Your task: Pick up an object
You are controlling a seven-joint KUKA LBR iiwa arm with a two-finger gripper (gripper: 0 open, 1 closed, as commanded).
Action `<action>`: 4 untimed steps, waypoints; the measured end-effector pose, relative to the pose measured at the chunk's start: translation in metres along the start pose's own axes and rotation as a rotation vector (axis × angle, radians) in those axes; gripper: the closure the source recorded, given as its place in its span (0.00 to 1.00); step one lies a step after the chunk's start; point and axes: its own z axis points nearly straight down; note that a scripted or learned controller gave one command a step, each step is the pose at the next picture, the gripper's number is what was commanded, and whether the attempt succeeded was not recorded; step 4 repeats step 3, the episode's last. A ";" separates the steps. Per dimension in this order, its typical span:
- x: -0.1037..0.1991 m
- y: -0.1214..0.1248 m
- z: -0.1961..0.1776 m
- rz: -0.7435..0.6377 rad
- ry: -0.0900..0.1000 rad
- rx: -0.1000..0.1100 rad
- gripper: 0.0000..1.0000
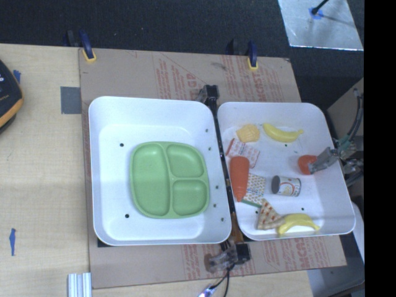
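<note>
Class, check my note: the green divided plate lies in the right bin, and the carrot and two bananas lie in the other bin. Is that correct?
Not quite. The camera view shows the green divided plate in the left bin; the carrot and two bananas lie in the other bin.

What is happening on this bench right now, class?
A robot gripper reaches into the right bin from its right edge, beside a small red object. Whether it grips anything cannot be told. That bin also holds two bananas, a carrot, a can lying on its side, a pizza slice and a yellow piece. The left bin holds a green divided plate.
</note>
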 end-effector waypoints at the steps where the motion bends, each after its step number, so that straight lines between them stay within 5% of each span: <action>1: -0.002 0.068 0.126 -0.001 -0.001 0.001 0.00; 2: -0.003 0.069 0.115 -0.003 -0.002 0.000 1.00; 3: 0.091 0.105 0.011 0.000 0.001 -0.003 1.00; 4: 0.091 0.105 0.011 0.000 0.001 -0.003 1.00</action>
